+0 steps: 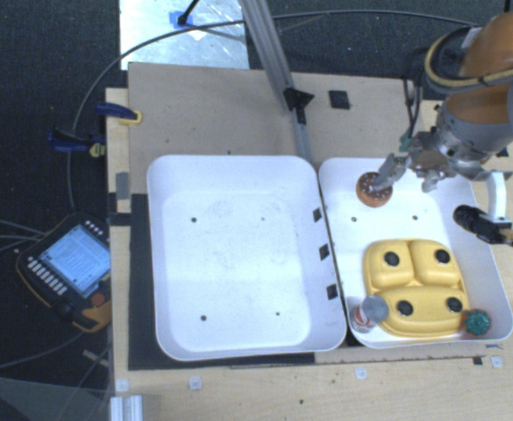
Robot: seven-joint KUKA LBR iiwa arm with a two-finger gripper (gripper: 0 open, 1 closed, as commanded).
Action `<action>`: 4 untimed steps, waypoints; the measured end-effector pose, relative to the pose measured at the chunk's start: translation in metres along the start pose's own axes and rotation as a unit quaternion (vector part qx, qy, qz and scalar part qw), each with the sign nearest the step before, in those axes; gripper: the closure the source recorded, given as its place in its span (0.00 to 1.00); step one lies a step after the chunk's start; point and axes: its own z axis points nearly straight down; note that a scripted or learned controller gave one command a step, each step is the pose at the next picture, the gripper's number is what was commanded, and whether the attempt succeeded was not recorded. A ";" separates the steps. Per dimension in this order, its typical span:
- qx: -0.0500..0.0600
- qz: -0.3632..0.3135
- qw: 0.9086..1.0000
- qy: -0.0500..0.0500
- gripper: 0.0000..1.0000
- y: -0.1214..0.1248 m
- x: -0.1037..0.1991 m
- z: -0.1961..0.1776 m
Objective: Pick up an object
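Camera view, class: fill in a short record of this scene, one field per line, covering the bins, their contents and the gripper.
left bin: white, shallow
right bin: white, beside the left one
yellow block: large, four dark holes, near half of right bin
brown round object: far part of right bin
green ball: near right corner
grey-capped item: near left corner
gripper: at the brown round object; grasp unclear

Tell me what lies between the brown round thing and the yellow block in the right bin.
Nothing: the camera view shows bare white bin floor between the brown round thing and the yellow block.
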 end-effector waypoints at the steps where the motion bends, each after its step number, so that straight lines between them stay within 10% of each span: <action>1: 0.001 0.000 1.000 0.000 0.00 -0.001 0.001 0.042; 2: 0.001 0.000 1.000 0.000 0.00 -0.004 0.001 0.084; 3: -0.002 -0.001 1.000 0.000 1.00 -0.003 0.001 0.071; 4: -0.004 0.000 1.000 0.000 1.00 0.001 -0.007 0.024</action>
